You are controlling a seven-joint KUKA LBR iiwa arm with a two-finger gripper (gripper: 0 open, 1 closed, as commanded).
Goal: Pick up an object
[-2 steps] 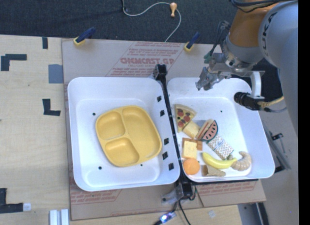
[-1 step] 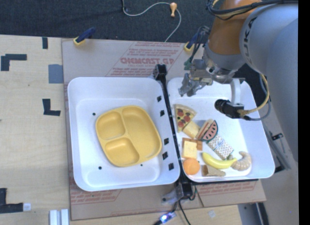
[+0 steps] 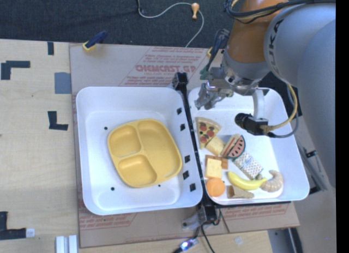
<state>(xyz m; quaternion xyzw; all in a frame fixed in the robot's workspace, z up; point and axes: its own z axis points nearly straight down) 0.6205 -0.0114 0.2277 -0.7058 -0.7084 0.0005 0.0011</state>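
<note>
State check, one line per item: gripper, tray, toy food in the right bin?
gripper: over the right bin's far left corner, nothing seen in it
yellow tray: flat in the left bin, compartments up
pizza slice: flat, nearest the gripper
watermelon slice: lying flat
banana: lying by the croissant
orange: at the right bin's near edge

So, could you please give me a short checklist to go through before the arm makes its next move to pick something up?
1. Objects available in the right bin: ok; pizza slice, watermelon slice and banana lie there.
2. Gripper over the right bin: ok, above its upper left corner.
3. Gripper directly above an object: not ok; the pizza slice lies below it in the view.
4. Something held: cannot tell.
5. Left bin contents: ok; the yellow tray sits apart from the picking.
</note>
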